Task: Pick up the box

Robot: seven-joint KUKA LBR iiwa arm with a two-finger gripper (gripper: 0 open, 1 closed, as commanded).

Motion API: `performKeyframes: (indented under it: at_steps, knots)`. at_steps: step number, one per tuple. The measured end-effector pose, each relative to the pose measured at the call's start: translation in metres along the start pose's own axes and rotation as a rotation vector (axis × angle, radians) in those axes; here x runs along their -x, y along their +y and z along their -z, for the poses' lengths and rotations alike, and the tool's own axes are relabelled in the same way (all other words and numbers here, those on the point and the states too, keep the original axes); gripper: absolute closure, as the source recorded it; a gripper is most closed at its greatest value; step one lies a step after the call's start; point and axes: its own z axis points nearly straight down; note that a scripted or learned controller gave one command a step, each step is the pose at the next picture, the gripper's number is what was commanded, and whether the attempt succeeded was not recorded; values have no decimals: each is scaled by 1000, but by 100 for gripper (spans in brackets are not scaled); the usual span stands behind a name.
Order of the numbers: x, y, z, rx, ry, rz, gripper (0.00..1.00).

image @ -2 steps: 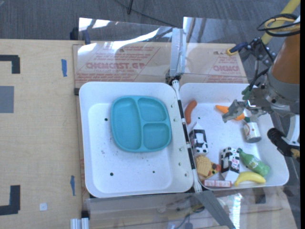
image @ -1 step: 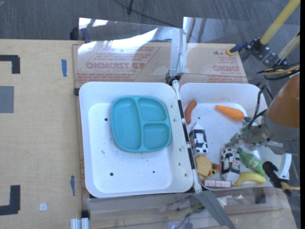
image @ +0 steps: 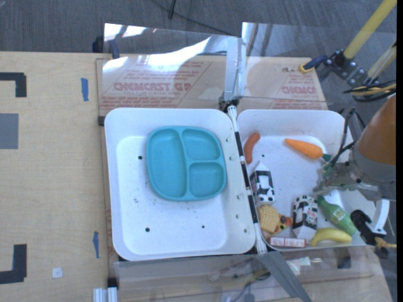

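A grey arm with an orange band (image: 382,137) reaches in from 3 o'clock over the right bin (image: 277,119), its gripper (image: 334,180) hanging low above the bin's 3 o'clock side; how far it is open cannot be told from this slanted overhead view, and nothing is seen in its grasp. The box (image: 288,241), a flat red-and-white carton, lies at the bin's 6 o'clock edge, just beside a waffle-patterned biscuit toy (image: 269,218) and a banana (image: 330,236). A green bottle (image: 334,212) lies at 4 o'clock, close below the gripper. Two black-and-white cow-print cartons rest nearby: one (image: 262,187) at the bin's 9 o'clock side, the other (image: 305,211) nearer the centre-bottom. A carrot (image: 304,148) lies at 1 o'clock and a red sausage-shaped toy (image: 250,146) at 10 o'clock. In the left bin (image: 119,168), a teal divided plate (image: 186,162) sits toward 12 o'clock. Both bins stand on a wooden table (image: 50,168).
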Motion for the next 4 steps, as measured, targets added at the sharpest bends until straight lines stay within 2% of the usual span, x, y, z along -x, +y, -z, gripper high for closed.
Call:
performKeyframes:
  at_steps: [1, 2, 3, 4]
  knots:
    - [22, 37, 59, -15, 6, -153, 100]
    - [-28, 84, -12, -8, 6, 49, 100]
    - [23, 47, 40, -15, 5, -273, 100]
    - [-65, 71, -11, -8, 7, -318, 100]
